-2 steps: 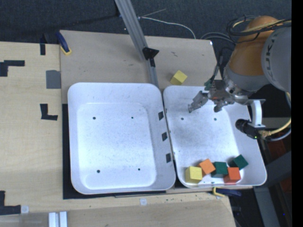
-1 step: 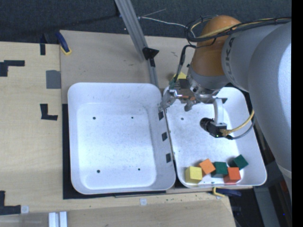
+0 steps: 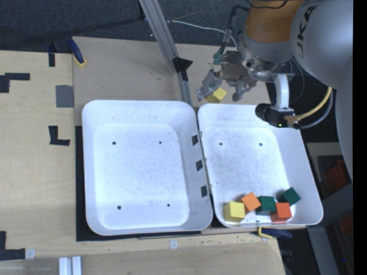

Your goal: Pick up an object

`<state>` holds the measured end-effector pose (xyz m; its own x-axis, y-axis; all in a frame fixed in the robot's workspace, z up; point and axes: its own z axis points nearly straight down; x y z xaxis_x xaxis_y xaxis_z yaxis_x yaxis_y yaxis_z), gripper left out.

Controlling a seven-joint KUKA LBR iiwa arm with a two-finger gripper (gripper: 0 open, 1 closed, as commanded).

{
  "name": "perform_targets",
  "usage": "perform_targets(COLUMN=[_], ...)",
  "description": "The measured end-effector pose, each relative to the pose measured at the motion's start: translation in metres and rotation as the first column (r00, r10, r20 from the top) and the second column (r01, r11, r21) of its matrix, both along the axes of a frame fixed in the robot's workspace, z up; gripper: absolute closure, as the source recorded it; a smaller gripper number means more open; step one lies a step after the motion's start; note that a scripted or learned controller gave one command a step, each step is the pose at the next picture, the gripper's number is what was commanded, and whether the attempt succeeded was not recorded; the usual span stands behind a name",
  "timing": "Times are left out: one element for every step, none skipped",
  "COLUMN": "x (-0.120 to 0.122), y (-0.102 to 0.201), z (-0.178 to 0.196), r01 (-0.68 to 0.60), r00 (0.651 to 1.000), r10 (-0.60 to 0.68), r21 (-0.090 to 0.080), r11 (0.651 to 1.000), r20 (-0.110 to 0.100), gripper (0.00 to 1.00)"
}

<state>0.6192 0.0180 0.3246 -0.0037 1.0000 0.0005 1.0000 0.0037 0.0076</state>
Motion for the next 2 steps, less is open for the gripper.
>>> perform_targets(x=[-0.001, -0.033], y=[-0.001, 0.017], z=[-0.005, -0.093], r01=[0.002, 0.003], r00=[1.0, 1.0], r10=[-0.002, -0.003], r21=[-0.002, -0.001], r11=[1.0, 1.0], r20=[-0.009, -0.019], gripper=[0.0, 0.0])
